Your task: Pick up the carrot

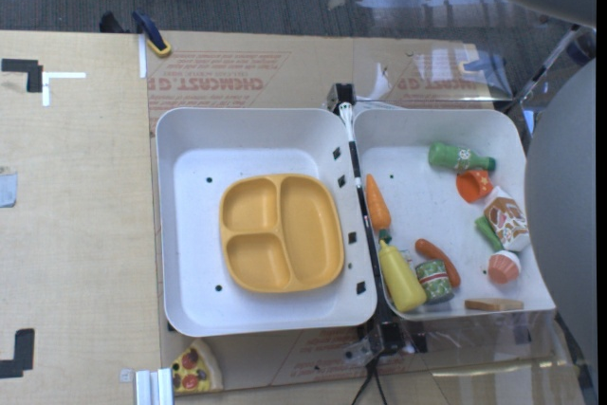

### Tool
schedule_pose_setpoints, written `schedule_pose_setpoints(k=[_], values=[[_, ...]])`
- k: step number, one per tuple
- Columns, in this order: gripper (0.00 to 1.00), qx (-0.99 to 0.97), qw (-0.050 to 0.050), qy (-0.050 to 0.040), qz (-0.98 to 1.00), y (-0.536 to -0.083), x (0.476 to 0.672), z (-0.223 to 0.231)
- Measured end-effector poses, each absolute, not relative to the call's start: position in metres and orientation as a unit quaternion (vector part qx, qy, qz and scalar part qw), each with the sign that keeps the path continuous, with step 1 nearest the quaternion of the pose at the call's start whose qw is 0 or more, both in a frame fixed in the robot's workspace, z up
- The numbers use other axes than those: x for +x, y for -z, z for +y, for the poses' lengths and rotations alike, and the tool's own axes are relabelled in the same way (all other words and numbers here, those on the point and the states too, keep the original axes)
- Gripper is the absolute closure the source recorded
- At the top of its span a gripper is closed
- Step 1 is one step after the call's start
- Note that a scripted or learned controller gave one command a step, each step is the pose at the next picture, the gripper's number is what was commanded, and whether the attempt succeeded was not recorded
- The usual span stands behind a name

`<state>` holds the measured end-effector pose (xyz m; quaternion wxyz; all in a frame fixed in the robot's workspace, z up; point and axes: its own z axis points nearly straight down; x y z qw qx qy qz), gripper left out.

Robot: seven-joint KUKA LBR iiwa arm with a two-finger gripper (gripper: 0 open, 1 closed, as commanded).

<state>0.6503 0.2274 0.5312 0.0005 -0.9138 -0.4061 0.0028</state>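
Though bins adjoin: carrot [377,202] in rt bin [417,123]

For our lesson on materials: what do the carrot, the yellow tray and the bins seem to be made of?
Carrot: probably moulded plastic, a toy; smooth, even orange with a slight sheen.
Yellow tray: likely plastic, matte to satin; one uniform colour, rounded moulded compartments.
Bins: seemingly thin white plastic; smooth walls with rounded corners and soft highlights. None of this is certain from looks alone.

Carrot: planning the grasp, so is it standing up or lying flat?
Lying flat: the carrot rests lengthwise on the right bin floor, beside its left wall.
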Motion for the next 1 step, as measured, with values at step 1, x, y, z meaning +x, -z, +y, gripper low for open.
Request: schedule_pose_setpoints(k=[1], values=[[1.00,-0.915,0.001,-0.0028,-0.403,-0.5397,0.6517,0.2256]])
